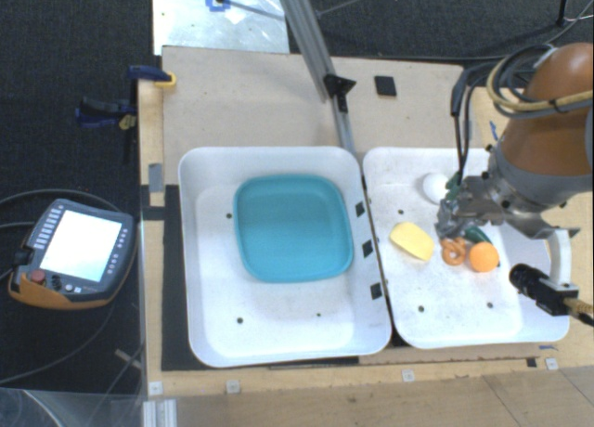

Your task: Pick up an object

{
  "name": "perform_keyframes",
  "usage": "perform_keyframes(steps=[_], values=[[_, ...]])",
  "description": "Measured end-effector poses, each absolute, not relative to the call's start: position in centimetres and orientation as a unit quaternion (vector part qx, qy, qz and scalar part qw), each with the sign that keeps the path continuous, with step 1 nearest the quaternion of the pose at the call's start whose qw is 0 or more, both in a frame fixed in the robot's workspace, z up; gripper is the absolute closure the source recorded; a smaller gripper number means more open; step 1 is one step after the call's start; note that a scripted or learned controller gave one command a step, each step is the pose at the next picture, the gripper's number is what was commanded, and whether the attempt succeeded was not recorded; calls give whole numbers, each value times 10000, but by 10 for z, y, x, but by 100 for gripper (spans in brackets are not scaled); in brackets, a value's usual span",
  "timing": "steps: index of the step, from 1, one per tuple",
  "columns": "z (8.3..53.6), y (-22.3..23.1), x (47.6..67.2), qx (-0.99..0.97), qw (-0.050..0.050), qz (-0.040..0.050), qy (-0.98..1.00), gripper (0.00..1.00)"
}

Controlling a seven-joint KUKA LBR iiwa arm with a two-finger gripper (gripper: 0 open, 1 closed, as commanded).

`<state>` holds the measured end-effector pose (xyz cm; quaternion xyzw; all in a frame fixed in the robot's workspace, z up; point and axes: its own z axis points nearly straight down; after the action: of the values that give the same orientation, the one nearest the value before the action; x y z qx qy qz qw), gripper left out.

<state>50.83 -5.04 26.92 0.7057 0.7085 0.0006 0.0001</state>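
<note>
The arm (557, 128), grey with its orange band, stands highest over the tabletop (251, 100) and so nearest the lens; it is lowered into the right bin (464, 323). The fingers (452, 227) sit low among a cluster of small items, and whether they are open or closed cannot be told, since the wrist housing overhangs them. Nothing is seen held between them. Just beside the fingers, on the side toward the bin's near wall, lies an orange ring (454, 252); whether it touches them cannot be told. An orange ball (484, 257) lies touching or all but touching that ring, on the side away from the left bin (200, 323). A green item (478, 235) shows partly from under the wrist, close to the fingers. A yellow piece (412, 240) lies near the fingers toward the left bin, and a white ball (434, 185) near them toward the far wall. A teal tray (293, 228) lies well apart, in the left bin. Judgement: the step in hand is the descent and closing on one item, most likely the ring or the green item. To do it well, the fingers should straddle a single item, seat fully to the bin floor before closing, and lift straight. Risk: the ball may roll, or two crowded items may be pinched together and slip.
</note>
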Motion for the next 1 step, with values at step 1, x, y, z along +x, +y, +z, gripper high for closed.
perform_keyframes(steps=[1], values=[[273,0,525,7056,-1,7,7086,100]])
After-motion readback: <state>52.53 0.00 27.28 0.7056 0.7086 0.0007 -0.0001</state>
